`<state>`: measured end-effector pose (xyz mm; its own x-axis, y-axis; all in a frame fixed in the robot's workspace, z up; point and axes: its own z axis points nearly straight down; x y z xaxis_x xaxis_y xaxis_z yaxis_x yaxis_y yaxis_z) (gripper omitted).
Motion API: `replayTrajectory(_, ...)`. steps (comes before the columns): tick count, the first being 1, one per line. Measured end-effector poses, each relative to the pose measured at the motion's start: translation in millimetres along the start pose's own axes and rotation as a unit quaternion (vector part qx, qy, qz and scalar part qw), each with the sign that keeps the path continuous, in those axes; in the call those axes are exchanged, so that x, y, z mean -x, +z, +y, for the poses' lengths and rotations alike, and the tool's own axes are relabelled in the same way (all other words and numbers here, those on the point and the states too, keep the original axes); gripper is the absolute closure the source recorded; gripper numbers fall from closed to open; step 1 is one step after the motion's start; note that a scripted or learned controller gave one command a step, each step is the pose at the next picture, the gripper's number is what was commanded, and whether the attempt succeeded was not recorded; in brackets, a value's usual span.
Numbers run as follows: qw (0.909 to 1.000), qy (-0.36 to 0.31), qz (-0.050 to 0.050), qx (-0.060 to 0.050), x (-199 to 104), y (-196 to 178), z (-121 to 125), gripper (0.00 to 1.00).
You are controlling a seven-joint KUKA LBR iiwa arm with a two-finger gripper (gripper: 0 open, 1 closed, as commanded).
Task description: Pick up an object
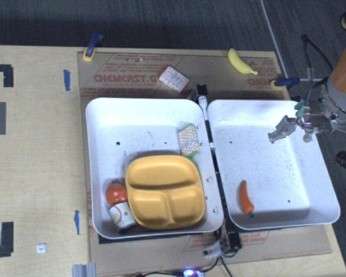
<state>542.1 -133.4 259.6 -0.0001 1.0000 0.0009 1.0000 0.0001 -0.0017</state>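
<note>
Dark carpet lay behind the bench [34,154], which was pale wood with black and blue tape marks on its left part. You had two white bins side by side on a brown sheet [138,68] printed with red lettering.

Your left bin [104,120] held a yellow tray [164,190] with three compartments, lying toward the near side. Just beside the tray's left edge lay a small bottle [119,205] with a red cap, touching or nearly touching it. A patterned packet [188,139] rested near the bin's right wall, just past the tray's far edge.

Your right bin [311,206] held an orange pepper [245,197] with a green stem, lying near the front left part of the floor, apart from the walls.

Your arm came in from the right, and the gripper [282,129] hung over the far right part of the right bin, well apart from the pepper. You could not tell from this view how wide the fingers stood, and nothing showed between them.

Outside the bins, a banana [241,62] lay on the sheet past the right bin, and a small checked card [173,78] lay past the left bin. Clamps [92,45] pinned the sheet at its far corners.
</note>
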Motion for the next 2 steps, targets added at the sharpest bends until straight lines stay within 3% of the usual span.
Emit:
replayTrajectory(1, 1.0000, 0.000, 0.000, 0.001, -4.0, 39.9, -55.5, 0.00)
replayTrajectory(2, 1.0000, 0.000, -0.001, 0.004, -40.5, 173.3, -44.3, 0.00)
